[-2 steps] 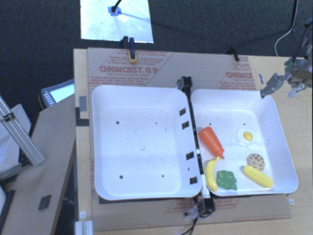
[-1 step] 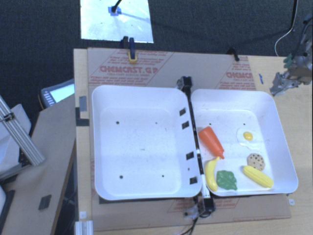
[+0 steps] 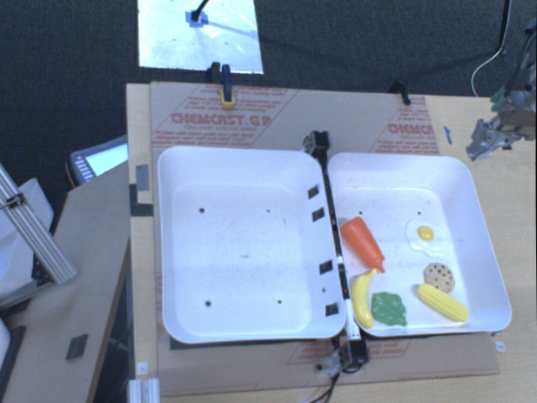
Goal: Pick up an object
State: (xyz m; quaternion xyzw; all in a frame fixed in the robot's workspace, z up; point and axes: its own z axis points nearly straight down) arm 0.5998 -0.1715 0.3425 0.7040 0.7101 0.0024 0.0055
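Nearest in right bin (image 3: 482, 217): yellow corn (image 3: 442, 302), green leaf (image 3: 389, 309), banana (image 3: 362, 299) against the divider wall. Just behind: cookie (image 3: 438, 276), orange carrot (image 3: 363, 240), fried egg (image 3: 424, 234). All loose on the floor, none lifted. Left bin (image 3: 168, 225) alongside. Farthest, at the right edge beyond the bin's rim: gripper (image 3: 497, 133), well apart from every item; cannot tell whether jaws apart or together. Step judged: pre-approach, no pick begun. Next move calls for travel inward over the right bin, then descent on one isolated target, likely the corn or carrot.
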